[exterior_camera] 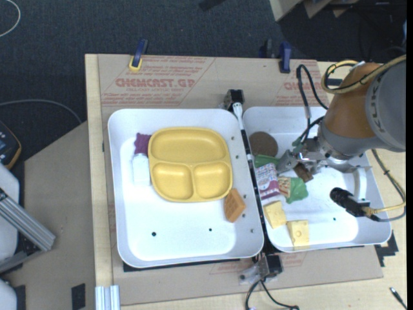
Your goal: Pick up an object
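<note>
My gripper [295,163] hangs low over the middle of the right bin [335,234], with the orange-banded wrist behind it to the right. Directly below and left of it lie a green item [297,189] and a printed snack packet [270,179]. A small brown piece [303,172] sits right at the gripper's tip; whether it is held is unclear. A round brown disc [263,143] lies at the bin's far left. Two yellow cheese-like blocks [275,214] [298,232] rest near the front.
The left bin [174,237] holds a yellow divided plate [190,163], a purple item [141,143] and a white item [140,170] beside its left edge, and a tan wedge [234,206] by the right wall. The bins' walls meet near the packet.
</note>
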You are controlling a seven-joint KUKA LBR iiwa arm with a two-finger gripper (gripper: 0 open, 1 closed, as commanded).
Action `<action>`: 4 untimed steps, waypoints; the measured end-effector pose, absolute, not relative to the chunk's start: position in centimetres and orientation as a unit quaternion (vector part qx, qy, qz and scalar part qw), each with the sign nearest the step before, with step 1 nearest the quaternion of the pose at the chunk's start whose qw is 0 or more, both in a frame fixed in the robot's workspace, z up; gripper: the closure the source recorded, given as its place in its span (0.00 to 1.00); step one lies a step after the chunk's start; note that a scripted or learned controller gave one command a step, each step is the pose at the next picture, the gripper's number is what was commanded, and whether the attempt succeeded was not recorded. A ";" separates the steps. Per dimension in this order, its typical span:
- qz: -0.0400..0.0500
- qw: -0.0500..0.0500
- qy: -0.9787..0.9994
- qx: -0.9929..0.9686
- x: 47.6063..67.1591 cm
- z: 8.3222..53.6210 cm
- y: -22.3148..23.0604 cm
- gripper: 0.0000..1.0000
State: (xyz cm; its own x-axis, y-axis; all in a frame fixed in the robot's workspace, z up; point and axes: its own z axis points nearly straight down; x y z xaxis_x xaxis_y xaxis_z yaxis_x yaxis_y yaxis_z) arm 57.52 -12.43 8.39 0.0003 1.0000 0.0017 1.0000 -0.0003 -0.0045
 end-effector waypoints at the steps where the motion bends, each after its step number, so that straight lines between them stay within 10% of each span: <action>1: 0.000 -0.001 -0.706 -0.708 57.7 9.6 -12.5 1.00; 4: -0.001 -0.002 -0.707 -0.707 58.6 22.5 -12.3 1.00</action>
State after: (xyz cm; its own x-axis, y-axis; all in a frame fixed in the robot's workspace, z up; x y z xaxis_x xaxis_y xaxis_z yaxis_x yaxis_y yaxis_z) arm 58.64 -12.28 22.54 -0.0009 1.0000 -0.0013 1.0000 0.0009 0.0037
